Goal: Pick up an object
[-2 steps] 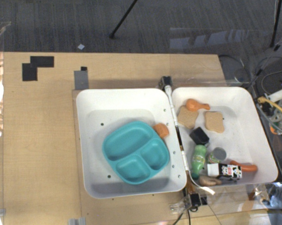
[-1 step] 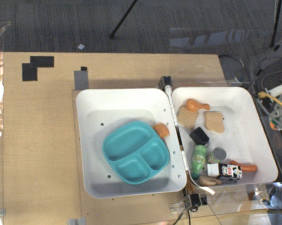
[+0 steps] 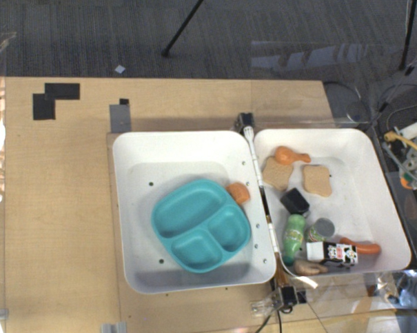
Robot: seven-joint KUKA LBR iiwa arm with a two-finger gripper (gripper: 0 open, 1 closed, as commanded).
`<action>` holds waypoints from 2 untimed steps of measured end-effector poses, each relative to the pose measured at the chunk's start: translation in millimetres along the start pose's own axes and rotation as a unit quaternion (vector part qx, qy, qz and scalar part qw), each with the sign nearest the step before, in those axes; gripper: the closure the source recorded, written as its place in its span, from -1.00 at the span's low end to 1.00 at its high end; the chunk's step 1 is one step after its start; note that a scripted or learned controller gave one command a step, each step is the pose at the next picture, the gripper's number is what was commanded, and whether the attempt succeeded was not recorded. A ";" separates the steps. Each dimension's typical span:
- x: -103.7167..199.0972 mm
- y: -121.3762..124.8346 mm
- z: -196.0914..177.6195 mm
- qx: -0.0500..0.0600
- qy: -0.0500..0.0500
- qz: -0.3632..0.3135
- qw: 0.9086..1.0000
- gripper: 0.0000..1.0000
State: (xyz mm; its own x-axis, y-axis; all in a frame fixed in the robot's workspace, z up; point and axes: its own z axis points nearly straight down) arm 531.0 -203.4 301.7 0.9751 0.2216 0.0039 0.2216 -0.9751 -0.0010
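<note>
We judged the pick had not yet begun: nothing was lifted, and we could not tell the gripper's state. Since the arm comes in from the right, the right bin lay on its near side and the left bin beyond it. The far bin held a teal divided plate with a small orange piece touching its rim. The near bin held the likelier targets: a green bottle, two tan squares, a black block and a grey disc. We thought the next move called for choosing a piece standing apart, such as the nearer tan square, and descending over it.
</note>
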 end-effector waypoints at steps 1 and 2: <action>11.0 4.1 -19.4 0.000 -0.001 0.006 1.000 1.00; 46.4 10.7 3.6 0.000 -0.002 0.005 1.000 1.00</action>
